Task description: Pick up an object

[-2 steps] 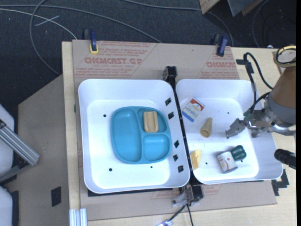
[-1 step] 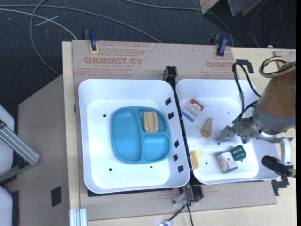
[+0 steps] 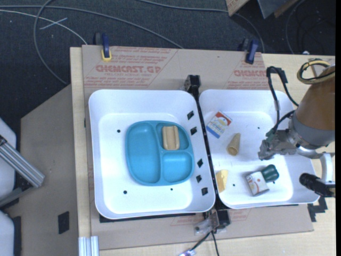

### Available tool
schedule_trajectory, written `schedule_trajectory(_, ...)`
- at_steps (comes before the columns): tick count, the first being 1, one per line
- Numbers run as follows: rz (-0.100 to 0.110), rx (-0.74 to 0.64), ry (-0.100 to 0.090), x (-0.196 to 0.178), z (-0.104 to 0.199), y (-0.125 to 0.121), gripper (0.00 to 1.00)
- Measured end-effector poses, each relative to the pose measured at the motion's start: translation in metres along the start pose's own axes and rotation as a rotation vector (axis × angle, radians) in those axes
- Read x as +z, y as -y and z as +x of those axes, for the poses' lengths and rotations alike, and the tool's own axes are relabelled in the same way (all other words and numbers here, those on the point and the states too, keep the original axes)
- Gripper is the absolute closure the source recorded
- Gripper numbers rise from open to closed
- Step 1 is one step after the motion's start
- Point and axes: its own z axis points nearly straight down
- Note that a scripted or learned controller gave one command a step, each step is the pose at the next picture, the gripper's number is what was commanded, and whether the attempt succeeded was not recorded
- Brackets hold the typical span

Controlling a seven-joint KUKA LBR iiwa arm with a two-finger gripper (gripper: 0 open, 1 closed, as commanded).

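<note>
The right bin holds a small white packet with red and blue print, a tan cone, a yellow wedge, a white and red box and a dark green round object. My gripper hangs over the right side of that bin, just above the green object and to the right of the cone. In the left bin lies a blue divided plate with a tan block in its upper right compartment.
Black clips run along the seam between the bins. A black cable loops over the right bin's far corner. Blue clamps hold the cardboard base at the back. Loose cables lie on the dark floor behind.
</note>
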Motion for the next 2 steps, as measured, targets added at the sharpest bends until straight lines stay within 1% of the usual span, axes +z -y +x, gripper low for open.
schedule_trajectory(1,-0.006,-0.001,0.004,-0.061,-0.007,0.001,1.0)
schedule_trajectory(2,-0.003,-0.001,0.003,-0.08,-0.008,0.0,1.0)
